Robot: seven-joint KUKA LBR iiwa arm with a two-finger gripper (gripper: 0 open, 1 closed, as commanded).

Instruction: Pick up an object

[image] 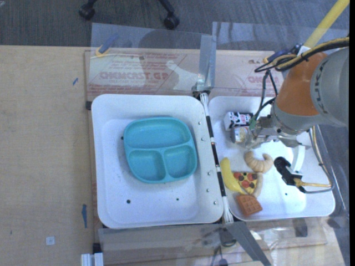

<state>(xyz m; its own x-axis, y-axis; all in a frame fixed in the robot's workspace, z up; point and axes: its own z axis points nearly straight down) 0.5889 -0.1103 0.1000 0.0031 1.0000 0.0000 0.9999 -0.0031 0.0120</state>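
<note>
Approach step, hovering low over right bin; nothing lifted yet

Reaching in from right with gripper sitting just above croissant, beside small carton; jaw state impossible to tell, hidden under wrist. Judging croissant as nearest target: lying flat mid-bin, long axis running roughly left-right, tips curling upward. Needing next a short descent, jaws straddling across that axis. Banana, pizza slice, waffle lying nearer front; teal plate in left bin

Wooden bench; two white bins atop.
</note>
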